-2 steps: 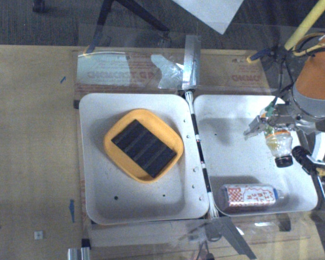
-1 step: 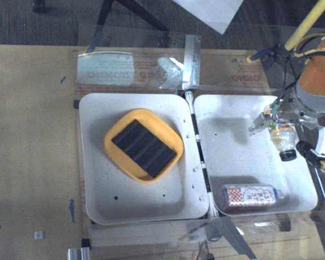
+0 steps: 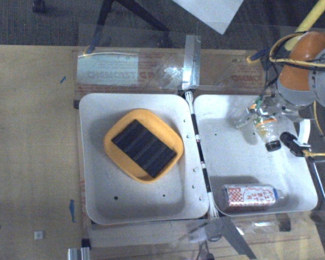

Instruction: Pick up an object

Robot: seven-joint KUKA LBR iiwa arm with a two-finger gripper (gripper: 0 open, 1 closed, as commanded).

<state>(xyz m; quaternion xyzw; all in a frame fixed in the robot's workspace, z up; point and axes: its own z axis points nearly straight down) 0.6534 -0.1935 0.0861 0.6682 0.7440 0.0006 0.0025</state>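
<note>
One hand [image 3: 258,114] above right bin [image 3: 227,161]

A rounded yellow-orange block with a dark, ribbed rectangular panel set into its upper face [image 3: 143,145] is being shown lying flat near the middle of the left white bin [image 3: 97,199], its panel turned at a slant to the bin walls, its ribs running diagonally. A capped cylindrical tube with a red-and-white patterned label [image 3: 251,195] is being shown lying on its side in the right white bin [image 3: 227,156], close along the near wall, its cap end being pointed toward the right. The two objects are being kept well apart by the divide between the bins, neither being touched by anything.
</note>
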